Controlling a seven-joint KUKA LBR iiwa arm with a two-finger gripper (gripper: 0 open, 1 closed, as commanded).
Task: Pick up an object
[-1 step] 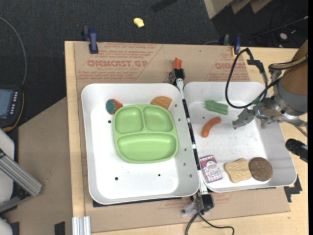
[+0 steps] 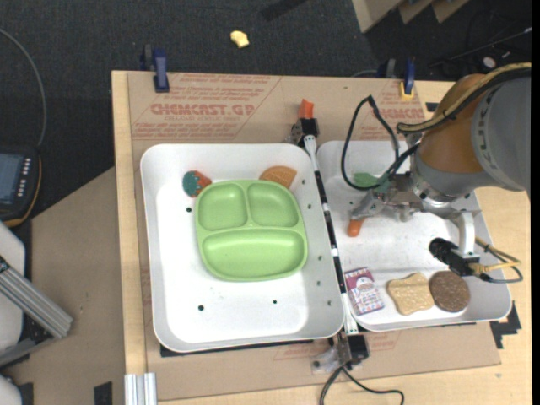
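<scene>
Nearest the camera, along the front of the right bin (image 2: 498,310), lie three flat things in a row: a small printed packet (image 2: 360,290), a slice of toast (image 2: 410,294) and a round brown cookie (image 2: 450,291). The toast and cookie touch; the packet sits just beside the bin's left wall. All three look light and stiff, but they lie flat, so a pinch would have to catch an edge.

Farther in, a small orange piece, perhaps a carrot (image 2: 355,224), lies near the middle of that bin, just below and to the left of the gripper (image 2: 384,201). It seems the likeliest target: light, hard, narrow enough to pinch across its short side, though smooth and apt to roll. Whether the gripper is open or closed cannot be told; cables and the wrist crowd it, and nothing is seen held. A green scrap (image 2: 365,178) lies beyond it.

In the left bin (image 2: 169,310) sits a green divided plate (image 2: 251,229), with a brown pastry (image 2: 278,175) and a small round toy (image 2: 197,182) behind it on the far side.
</scene>
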